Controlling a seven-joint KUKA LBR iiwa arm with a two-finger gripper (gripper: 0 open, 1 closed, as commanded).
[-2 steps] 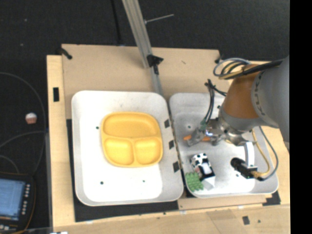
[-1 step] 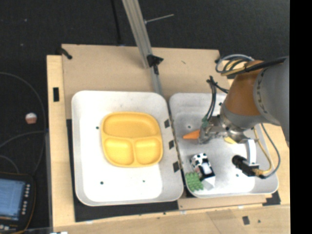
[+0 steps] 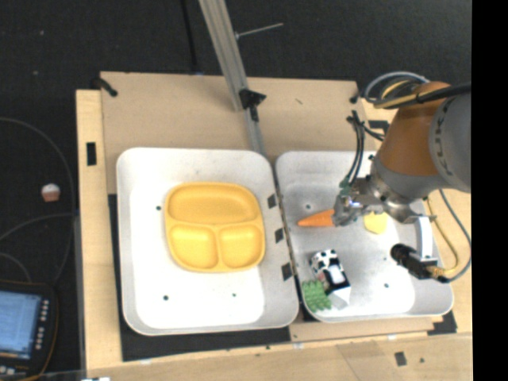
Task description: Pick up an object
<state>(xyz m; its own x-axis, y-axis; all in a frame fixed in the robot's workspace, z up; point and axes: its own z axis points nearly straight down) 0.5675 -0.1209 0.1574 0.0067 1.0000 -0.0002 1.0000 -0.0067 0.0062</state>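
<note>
Carrot: an orange carrot (image 3: 316, 220) lay in the right bin (image 3: 373, 304), near its left wall and toward the far edge, its tip pointing left.
Gripper: the gripper (image 3: 344, 212) sat at the carrot's thick end, touching it or very nearly (the wrist hid the contact, so I could not tell how the gripper was set or whether it had the carrot).
Step in hand: by my judgement, closing on the carrot's thick end before a lift.
Doing it well: the hold should sit across the thick end, square to its length, and the lift should go straight up so the tapered body did not slip out.
Yellow piece: a small yellow piece (image 3: 375, 224) lay just beside the gripper on its right, close enough to be nudged.
Cow toy: a black-and-white cow toy (image 3: 329, 269) and a green piece (image 3: 316, 295) lay near the bin's front-left corner, well apart from the carrot.
Left bin: the left bin (image 3: 143, 236) carried a yellow divided tray (image 3: 214, 225) in its middle, out of the way.
</note>
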